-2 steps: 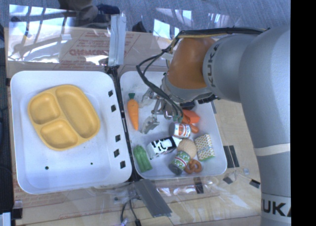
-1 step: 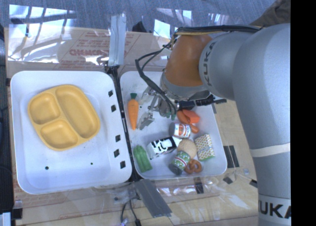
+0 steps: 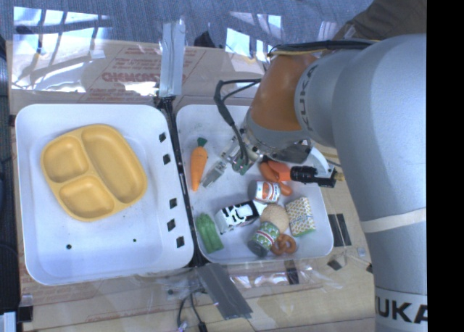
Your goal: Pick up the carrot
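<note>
The orange carrot (image 3: 197,167), with a small green top, lies upright along the left side of the right bin (image 3: 190,122). My gripper (image 3: 223,166) hangs just to the carrot's right, low over the bin floor. Its two metal fingers (image 3: 213,176) stand apart and open, with nothing between them. The carrot lies outside the fingers, a small gap away. The grey arm with its orange band covers the bin's upper right part.
A yellow divided plate (image 3: 93,171) sits in the left bin (image 3: 43,251). Crowded into the right bin's lower half are a green item (image 3: 208,233), a black-and-white toy (image 3: 239,214), small cans (image 3: 267,191), a red-orange item (image 3: 274,171), a patterned block (image 3: 300,216) and a pretzel (image 3: 284,244).
</note>
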You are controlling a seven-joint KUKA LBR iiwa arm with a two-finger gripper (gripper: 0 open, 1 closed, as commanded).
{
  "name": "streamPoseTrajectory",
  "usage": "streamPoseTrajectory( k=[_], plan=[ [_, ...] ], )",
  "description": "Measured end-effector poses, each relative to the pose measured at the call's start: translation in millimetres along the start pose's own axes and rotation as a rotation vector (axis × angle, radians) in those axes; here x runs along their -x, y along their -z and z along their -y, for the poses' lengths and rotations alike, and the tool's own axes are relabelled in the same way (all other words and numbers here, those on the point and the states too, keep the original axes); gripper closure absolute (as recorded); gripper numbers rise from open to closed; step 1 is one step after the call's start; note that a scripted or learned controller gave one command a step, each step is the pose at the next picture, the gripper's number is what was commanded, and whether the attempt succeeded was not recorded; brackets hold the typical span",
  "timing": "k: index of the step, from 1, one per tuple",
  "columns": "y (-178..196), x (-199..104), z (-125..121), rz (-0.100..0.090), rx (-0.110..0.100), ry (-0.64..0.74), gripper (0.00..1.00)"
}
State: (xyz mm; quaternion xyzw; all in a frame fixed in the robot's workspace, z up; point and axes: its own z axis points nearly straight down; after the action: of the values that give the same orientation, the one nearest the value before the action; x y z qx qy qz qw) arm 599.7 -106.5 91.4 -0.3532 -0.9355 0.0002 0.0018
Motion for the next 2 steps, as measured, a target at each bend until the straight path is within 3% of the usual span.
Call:
streamPoseTrajectory(
  k=[1, 2],
  plan=[
    [1, 29, -30, 0.002, -0.003, -0.236, 0.00],
    [3, 39, -42, 0.007, 0.000, -0.381, 0.00]
  ],
)
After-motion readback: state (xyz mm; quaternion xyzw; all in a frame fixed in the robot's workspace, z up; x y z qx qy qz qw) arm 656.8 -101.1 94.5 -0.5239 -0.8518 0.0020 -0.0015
